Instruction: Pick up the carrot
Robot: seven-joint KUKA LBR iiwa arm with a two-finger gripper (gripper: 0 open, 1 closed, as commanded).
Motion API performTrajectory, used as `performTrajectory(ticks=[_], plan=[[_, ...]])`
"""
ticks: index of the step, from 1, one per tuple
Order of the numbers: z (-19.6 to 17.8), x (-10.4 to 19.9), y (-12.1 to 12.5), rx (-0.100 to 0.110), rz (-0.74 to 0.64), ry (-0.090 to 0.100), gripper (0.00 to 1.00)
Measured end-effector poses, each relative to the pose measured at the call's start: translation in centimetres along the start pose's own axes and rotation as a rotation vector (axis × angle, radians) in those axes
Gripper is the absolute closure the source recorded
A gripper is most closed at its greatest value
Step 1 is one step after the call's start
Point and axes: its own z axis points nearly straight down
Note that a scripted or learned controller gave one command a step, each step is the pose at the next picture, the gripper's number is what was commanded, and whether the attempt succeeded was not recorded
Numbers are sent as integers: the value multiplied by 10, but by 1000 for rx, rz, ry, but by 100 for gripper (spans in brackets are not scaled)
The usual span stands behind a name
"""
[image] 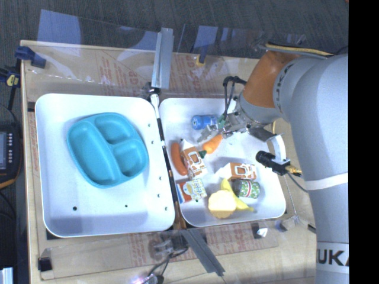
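- The carrot (212, 142) lies in the right bin (269, 209), its tip pointing down-left towards a small carton (193, 160).
- The gripper (228, 127) sits at the carrot's upper end; whether its fingers are spread or closed cannot be told.
- A blue can (204, 122) lies just up-left of the carrot.
- A blue tray (108, 148) is well left of it, in the left bin (59, 212).

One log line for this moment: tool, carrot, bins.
tool at carrot's upper end, grasp unconfirmed | carrot in right bin among clutter | left bin holds blue tray
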Motion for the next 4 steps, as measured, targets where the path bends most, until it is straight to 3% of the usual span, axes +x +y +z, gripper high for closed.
performTrajectory(ticks=[1,2,3,4], plan=[[-11,1,1,-1,-6,-1,100],[-11,1,1,-1,-6,-1,0],[4,24,-41,7,-131,6,0],[-6,24,-40,8,-135,7,100]])
